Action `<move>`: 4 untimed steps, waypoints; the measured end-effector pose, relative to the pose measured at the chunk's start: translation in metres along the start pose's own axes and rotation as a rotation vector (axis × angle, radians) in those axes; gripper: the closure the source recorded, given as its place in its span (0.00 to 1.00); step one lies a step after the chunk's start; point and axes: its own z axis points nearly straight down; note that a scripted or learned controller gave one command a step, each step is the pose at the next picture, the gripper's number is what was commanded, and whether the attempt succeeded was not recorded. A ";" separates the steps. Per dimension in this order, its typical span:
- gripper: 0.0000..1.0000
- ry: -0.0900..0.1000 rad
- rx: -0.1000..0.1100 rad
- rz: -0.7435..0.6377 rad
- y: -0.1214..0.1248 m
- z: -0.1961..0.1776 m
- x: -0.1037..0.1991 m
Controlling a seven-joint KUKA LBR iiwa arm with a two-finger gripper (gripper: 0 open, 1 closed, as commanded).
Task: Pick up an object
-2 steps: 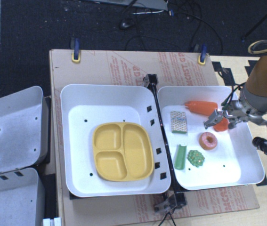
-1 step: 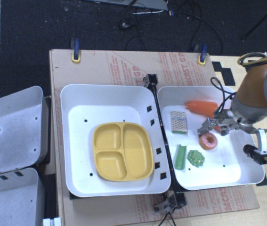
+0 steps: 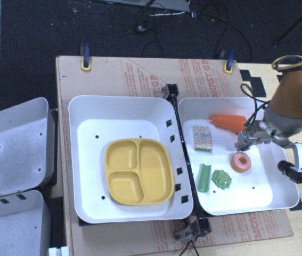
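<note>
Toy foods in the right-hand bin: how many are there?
5: carrot at the back, sponge-like block left, donut by the end effector, green stick and broccoli in front. The arm may hide more.

In the right bin (image 3: 257, 193), an orange carrot (image 3: 227, 122) lies near the far wall, a speckled sponge block (image 3: 202, 137) beside it, a pink donut (image 3: 241, 162) mid-floor, and a green stick (image 3: 204, 177) and green broccoli (image 3: 221, 179) toward the near left.

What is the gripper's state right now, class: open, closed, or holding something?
Gripper: cannot be told; it sits low in the right bin, just above the pink donut and beside the carrot.
</note>
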 end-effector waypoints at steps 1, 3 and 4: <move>1.00 -0.001 -0.005 -0.002 -0.001 -0.060 0.008; 1.00 -0.001 -0.005 -0.003 0.007 -0.155 0.024; 1.00 -0.001 -0.004 -0.003 0.009 -0.199 0.024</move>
